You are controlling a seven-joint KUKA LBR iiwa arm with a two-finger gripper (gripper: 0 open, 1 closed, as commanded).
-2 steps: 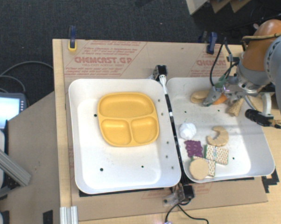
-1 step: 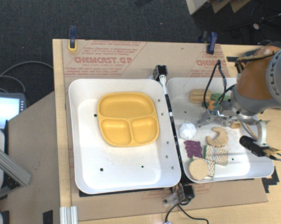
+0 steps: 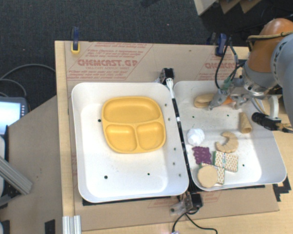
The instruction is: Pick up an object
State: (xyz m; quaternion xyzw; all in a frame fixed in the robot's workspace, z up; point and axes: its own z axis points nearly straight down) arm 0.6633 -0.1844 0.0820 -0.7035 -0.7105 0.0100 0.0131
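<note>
Though whether it stands wide or narrow cannot be told, claw (image 3: pixel 223 99) just beside, perhaps touching, tan biscuit (image 3: pixel 203 101).

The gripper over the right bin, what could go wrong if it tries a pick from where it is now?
1. The gripper sits low by the tan oval piece near the bin's back wall; it may nudge the piece against the wall rather than grasp it.
2. The purple piece, round cracker and patterned pieces lie crowded and overlapping, so a pick there might drag neighbours.
</note>
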